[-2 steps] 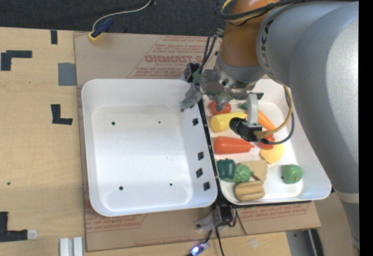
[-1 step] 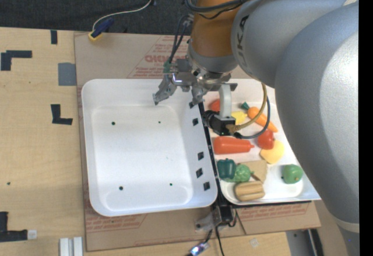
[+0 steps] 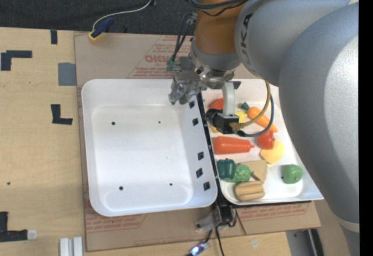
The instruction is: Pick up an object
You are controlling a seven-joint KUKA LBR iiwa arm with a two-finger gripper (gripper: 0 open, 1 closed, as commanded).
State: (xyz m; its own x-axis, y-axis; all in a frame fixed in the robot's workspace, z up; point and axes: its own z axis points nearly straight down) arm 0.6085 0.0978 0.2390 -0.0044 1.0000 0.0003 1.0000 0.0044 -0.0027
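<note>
My gripper hangs below the orange wrist band, over the far right corner of the left white bin, close to the wall it shares with the right bin. Nothing shows in it. The right white bin holds several toy foods: a long red-orange pepper, an orange carrot, a red tomato, a yellow lemon, a green pepper, broccoli, a tan bread roll and a green lime. The arm hides the far part of that bin.
Both bins sit on a cardboard sheet on the wooden bench. A cable with a blue-yellow plug lies at the back. Black clips line the wall between the bins. The grey arm covers the right side.
</note>
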